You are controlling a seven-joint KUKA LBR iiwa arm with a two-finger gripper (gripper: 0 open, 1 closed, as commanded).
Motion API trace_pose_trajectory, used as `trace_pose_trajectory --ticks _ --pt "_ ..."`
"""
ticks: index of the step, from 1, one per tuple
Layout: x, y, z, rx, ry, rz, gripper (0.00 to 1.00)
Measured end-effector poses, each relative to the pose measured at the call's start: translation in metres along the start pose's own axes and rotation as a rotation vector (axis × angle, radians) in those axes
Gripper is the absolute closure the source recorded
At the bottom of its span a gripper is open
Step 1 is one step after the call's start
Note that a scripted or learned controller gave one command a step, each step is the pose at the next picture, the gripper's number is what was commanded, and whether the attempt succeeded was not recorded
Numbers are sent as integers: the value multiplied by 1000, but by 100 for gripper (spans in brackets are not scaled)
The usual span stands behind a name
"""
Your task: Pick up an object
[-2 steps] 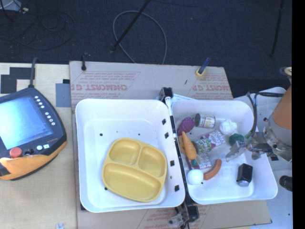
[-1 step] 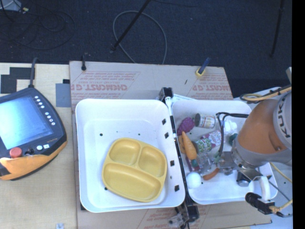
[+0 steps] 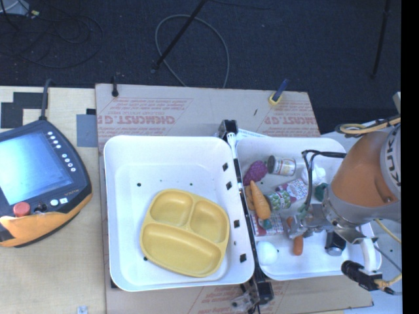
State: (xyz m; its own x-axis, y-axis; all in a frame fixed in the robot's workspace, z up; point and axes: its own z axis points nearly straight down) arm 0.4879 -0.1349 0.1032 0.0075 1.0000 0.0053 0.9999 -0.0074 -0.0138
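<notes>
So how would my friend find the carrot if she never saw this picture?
Look at the two white bins; go to the right bin, the one full of small things. The carrot lies near its left wall, just below a purple fuzzy lump. It is the long orange pointy thing, bigger than the little orange piece lower down.
</notes>
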Motion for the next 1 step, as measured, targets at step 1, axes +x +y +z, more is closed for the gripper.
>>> trace_pose_trajectory --ticks 1 --pt "81 46 -86 -17 -2 -16 100"
